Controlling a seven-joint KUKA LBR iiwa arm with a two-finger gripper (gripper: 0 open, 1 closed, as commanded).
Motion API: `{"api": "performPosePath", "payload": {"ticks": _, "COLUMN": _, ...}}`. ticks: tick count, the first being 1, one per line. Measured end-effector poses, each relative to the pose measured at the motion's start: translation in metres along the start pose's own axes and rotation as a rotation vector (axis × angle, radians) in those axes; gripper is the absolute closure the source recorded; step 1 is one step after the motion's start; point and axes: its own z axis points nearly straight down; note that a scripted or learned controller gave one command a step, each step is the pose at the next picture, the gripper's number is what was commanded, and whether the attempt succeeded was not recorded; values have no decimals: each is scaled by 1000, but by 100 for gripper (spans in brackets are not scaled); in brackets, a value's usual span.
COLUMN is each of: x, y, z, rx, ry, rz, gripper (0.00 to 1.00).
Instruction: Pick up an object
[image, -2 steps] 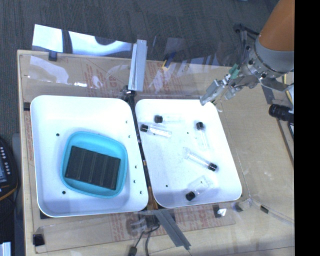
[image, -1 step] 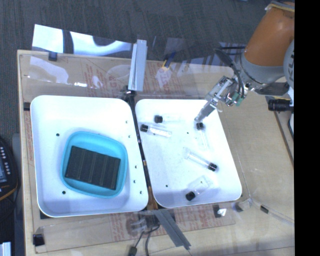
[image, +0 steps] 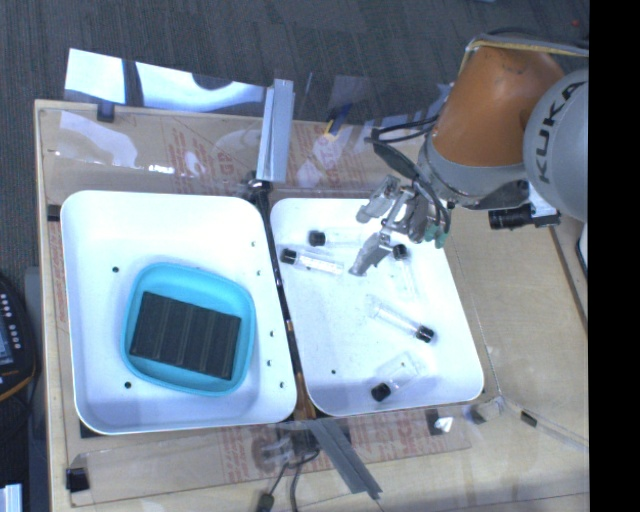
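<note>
The likeliest thing to be picked is the clear tube with a black cap (image: 308, 261) lying flat in the right bin (image: 455, 330), near that bin's upper left. It lies on its side because nothing props it; it was plainly just dropped in loose.

Just right of that tube the gripper (image: 372, 252) hangs low over the bin floor, fingers slanted down toward it. Nothing sits between them, but whether they are spread or closed I cannot tell from here. My guess is the arm is lining up on that tube.

I count three capped clear tubes in the right bin: that one, a second tube (image: 402, 322) below and right of it, and a third tube (image: 396, 378) farther down. A loose black cap (image: 317, 238) sits just above the first tube.

Well left of the tube, the left bin (image: 90, 220) holds one blue tray (image: 190, 329) carrying a dark ribbed slab (image: 186, 331), parked there as a single bulky item.
</note>
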Motion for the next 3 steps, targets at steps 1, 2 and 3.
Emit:
{"api": "performPosePath", "payload": {"ticks": 1, "x": 49, "y": -6, "z": 15, "rx": 0, "ry": 1, "rz": -559, "gripper": 0}}
{"api": "performPosePath", "payload": {"ticks": 2, "x": 83, "y": 20, "z": 35, "rx": -1, "ry": 0, "rz": -1175, "gripper": 0}}
{"api": "performPosePath", "payload": {"ticks": 3, "x": 88, "y": 53, "z": -91, "rx": 3, "ry": -5, "rz": -1722, "gripper": 0}}
